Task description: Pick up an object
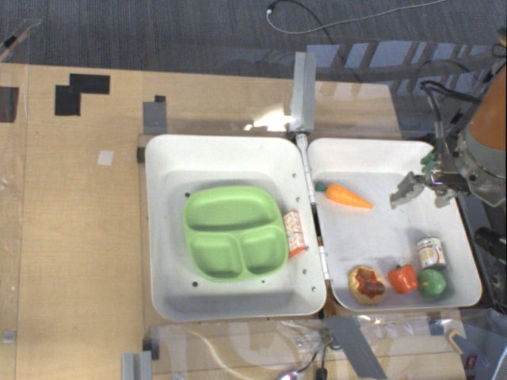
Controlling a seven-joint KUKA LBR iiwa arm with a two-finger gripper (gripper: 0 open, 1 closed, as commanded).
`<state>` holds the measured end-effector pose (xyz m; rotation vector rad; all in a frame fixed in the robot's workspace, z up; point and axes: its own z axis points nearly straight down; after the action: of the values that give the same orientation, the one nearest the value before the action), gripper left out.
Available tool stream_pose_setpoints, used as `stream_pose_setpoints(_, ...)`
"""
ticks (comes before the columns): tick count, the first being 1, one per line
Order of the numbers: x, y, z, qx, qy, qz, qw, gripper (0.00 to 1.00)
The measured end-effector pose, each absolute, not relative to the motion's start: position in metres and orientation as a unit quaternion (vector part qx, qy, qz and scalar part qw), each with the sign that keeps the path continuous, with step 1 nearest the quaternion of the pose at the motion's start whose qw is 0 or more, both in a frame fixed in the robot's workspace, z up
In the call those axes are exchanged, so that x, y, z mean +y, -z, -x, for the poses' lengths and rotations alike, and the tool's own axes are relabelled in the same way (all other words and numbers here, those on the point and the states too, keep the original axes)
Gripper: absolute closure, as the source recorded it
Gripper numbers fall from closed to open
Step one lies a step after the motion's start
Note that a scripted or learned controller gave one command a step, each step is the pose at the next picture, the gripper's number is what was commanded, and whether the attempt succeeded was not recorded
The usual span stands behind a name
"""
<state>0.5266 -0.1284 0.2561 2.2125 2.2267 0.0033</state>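
Landmark: the rail where the two white bins meet; every place below is read off it.
Left bin: left of the rail, it carries a green divided plate, and a small red-and-white packet lies tilted between the plate and the rail, just short of the rail.
Carrot: just right of the rail, in the upper part of the right bin, lying flat with its green stub towards the rail and its tip pointing away. Nothing touches it.
Front row: well right of the rail along the near wall, a round pizza-like toy, then a red pepper, then a green round fruit touching the pepper, with a small can standing just behind them.
Pincer: far right of the rail, above bare bin floor, fingers spread apart and nothing between them.
Likely target: the carrot, I'd say, since it lies alone and nearest the pincer's line.
Handling: it looks like light, stiff toy plastic, smooth and tapered, so it may squirt out if pinched near the tip.
Where to grip: across the thick half, near the green end, with the fingers square to its length.
Risk: it could roll on the slick floor; the crowded front row looks harder.
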Motion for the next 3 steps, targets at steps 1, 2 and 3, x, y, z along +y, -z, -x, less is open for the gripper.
stream_pose_setpoints(1, -0.047, -0.184, -0.573, 0.651, -0.0004, -0.759, 0.0, 0.0)
stream_pose_setpoints(2, -0.087, -0.102, -0.634, 0.678, -0.0083, -0.735, 0.01, 0.0)
stream_pose_setpoints(3, -0.082, -0.09, -0.586, 0.734, -0.004, -0.679, 0.004, 0.0)
